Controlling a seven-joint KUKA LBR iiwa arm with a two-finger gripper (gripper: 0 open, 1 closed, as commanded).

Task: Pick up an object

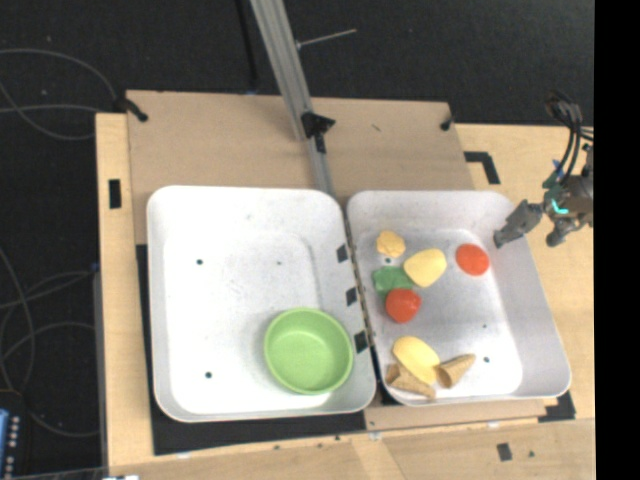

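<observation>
So, gripper hovering at the right bin's 2 o'clock rim.
Can't tell how the jaws stand; toy foods cluster mid-bin, red tomato nearest it, green bowl left.

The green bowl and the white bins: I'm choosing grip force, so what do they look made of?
The green bowl looks like moulded plastic: uniform lime colour, a smooth matte surface, a thick rounded rim. The two white bins look like thin formed plastic too, with rounded corners and a soft sheen, and faint grey scuffing suggests wear. At this resolution, coated metal can't be ruled out.
</observation>
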